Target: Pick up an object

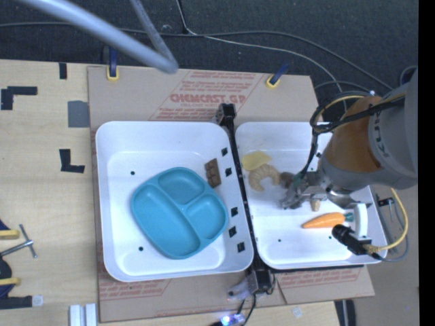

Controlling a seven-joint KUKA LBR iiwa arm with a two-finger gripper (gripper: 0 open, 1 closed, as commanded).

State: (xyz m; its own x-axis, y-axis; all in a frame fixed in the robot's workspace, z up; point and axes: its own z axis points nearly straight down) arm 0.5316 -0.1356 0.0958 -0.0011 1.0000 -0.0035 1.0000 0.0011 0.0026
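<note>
**Arm low over the right bin, gripper beside the food pieces**

We see the grey arm (391, 138) entering from the right of the frame, its orange band bent down over the right bin, with the gripper (298, 194) low near that bin's floor at centre right. We cannot tell how its tool stands; the metal parts blur together and nothing clearly sits in it.

From the left, we see a pale wooden bench (41, 182) marked with black tape, then a cardboard sheet (204, 94) with red print under both bins. Dark flooring and loose cables run across the top of the frame.

The left bin (109, 141) holds a blue divided plate (178, 211), tilted at an angle, and a small brown block (213, 174) near its right wall. The right bin (285, 131) holds a pale yellow piece (256, 159) at upper left, a curled beige piece (264, 176) just below it and close to the gripper, and an orange carrot (323, 221) lying lower right of the gripper, apart from it.
</note>
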